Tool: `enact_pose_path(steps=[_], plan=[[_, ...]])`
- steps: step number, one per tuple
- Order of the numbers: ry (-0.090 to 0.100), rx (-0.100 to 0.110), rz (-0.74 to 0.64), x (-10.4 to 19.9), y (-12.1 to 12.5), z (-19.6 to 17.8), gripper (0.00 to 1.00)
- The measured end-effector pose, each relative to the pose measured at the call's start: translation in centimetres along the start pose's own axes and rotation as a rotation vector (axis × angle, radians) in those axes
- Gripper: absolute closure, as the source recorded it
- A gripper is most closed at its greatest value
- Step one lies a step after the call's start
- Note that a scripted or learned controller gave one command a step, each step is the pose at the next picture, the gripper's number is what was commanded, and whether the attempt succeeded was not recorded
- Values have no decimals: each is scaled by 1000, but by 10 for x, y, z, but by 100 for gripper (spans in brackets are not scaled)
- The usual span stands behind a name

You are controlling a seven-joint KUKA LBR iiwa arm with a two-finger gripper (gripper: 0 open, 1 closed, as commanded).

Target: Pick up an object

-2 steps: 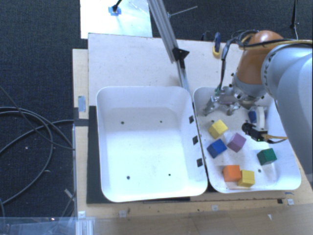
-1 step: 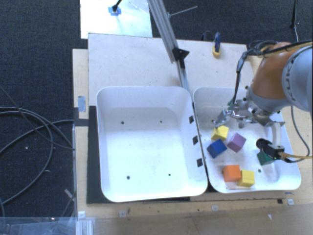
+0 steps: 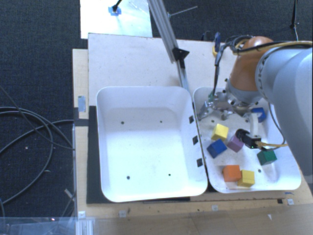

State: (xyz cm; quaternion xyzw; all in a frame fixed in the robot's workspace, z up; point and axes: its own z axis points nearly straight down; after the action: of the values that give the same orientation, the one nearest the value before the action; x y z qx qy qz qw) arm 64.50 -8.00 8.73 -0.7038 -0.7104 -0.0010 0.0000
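Dark carpet (image 3: 39,58) surrounds the bench (image 3: 132,62) — black cables (image 3: 29,136) loop at left (a metal pole (image 3: 164,23) slants overhead).

A single camera is fixed above the bench (image 3: 137,58) and looks down on it at a slant, from the near side toward the far edge. It stands far enough back to take in both white bins whole, the left bin (image 3: 146,143) near the middle of the frame and the right bin (image 3: 283,177) toward the right, with dark carpet (image 3: 36,58) around the bench. The arm (image 3: 286,77) enters from the right, large and close to the lens.
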Motion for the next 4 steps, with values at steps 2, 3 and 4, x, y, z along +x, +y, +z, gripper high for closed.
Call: enact_pose_path(steps=[2,3,4], plan=[[-1,2,4,-18,-37,-12,100],[-4,-8,7,-46,-77,-177,100],[-3,0,6,-45,-78,-172,0]])
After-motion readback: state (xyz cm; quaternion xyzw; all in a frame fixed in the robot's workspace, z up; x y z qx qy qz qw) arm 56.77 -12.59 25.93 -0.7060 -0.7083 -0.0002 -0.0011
